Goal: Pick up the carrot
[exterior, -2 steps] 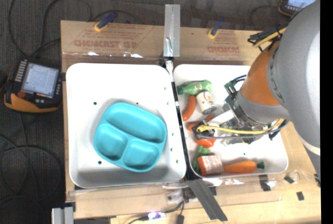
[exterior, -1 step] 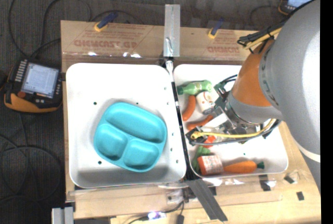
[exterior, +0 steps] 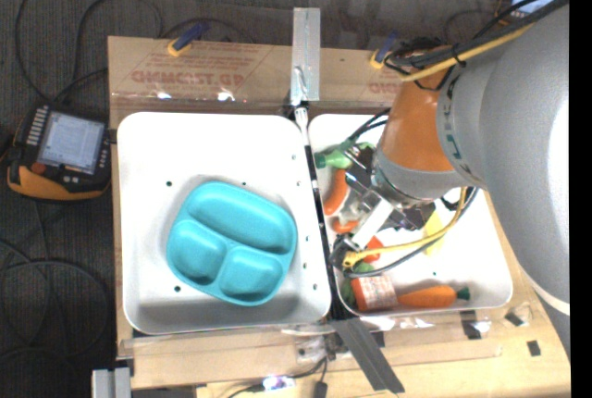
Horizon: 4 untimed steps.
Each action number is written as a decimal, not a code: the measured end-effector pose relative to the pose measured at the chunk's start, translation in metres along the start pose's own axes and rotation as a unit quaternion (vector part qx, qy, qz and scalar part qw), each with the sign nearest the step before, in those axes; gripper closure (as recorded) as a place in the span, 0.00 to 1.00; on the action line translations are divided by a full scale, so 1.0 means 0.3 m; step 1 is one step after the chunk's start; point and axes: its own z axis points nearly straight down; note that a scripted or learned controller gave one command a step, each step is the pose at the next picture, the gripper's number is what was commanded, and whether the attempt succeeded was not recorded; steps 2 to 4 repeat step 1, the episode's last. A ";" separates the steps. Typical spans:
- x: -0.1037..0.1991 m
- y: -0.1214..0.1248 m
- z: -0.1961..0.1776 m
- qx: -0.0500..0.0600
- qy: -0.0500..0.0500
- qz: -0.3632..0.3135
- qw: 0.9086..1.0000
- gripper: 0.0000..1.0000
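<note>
An orange carrot (exterior: 427, 297) with a green end lies along the front wall of the right bin (exterior: 490, 276). A second orange carrot (exterior: 335, 190) with a green top lies against that bin's left wall, further back. My gripper (exterior: 353, 234) hangs low over the left-middle of the right bin, between the two carrots, under the orange wrist band (exterior: 416, 132). Small orange bits (exterior: 344, 226) show right beside it; I cannot make out what they belong to. The arm hides much of the bin's middle.
A reddish-orange can-like item (exterior: 375, 292) lies at the right bin's front left, touching the front carrot's end. The left bin (exterior: 148, 146) holds a blue divided plate (exterior: 231, 241). A raised wall (exterior: 313, 202) separates the bins.
</note>
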 end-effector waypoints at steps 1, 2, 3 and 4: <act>-0.156 0.083 -0.077 0.000 0.000 -0.157 0.988 1.00; -0.156 0.083 -0.077 0.000 0.000 -0.157 0.988 1.00; -0.156 0.083 -0.077 0.000 0.000 -0.157 0.988 1.00; -0.156 0.083 -0.077 0.000 0.000 -0.157 0.988 1.00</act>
